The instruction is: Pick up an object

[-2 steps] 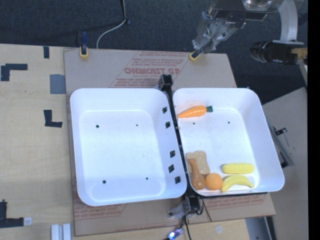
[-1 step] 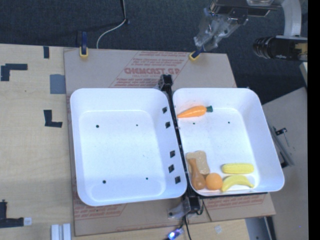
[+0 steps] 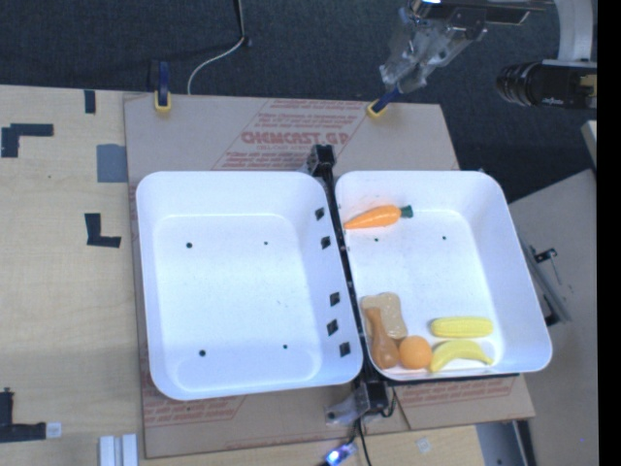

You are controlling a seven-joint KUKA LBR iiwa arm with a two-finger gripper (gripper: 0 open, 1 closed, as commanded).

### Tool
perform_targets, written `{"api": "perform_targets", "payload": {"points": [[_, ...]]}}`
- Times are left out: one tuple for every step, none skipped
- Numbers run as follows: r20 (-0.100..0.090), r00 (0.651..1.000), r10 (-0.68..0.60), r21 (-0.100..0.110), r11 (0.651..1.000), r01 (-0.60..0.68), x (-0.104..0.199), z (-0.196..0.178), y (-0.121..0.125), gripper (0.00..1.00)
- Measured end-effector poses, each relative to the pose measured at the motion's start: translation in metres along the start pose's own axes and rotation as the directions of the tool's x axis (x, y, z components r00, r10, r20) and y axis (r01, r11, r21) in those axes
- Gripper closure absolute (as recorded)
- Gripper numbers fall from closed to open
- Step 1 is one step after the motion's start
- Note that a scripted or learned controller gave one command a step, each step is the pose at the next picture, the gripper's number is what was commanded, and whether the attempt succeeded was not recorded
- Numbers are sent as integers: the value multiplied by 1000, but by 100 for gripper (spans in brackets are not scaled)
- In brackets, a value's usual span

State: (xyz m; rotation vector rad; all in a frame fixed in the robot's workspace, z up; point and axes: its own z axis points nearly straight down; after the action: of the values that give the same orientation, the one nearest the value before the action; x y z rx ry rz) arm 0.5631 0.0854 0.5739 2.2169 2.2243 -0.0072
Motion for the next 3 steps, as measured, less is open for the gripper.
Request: {"api": "perform_targets", "payload": {"points": [[1, 1000, 0, 1, 1000, 0, 0, -10, 0, 100], [-3, 1000, -2, 3, 1000, 2, 68, 44, 51, 100], [-5, 1000, -4, -3, 1000, 4, 145, 40, 79, 100]]}}
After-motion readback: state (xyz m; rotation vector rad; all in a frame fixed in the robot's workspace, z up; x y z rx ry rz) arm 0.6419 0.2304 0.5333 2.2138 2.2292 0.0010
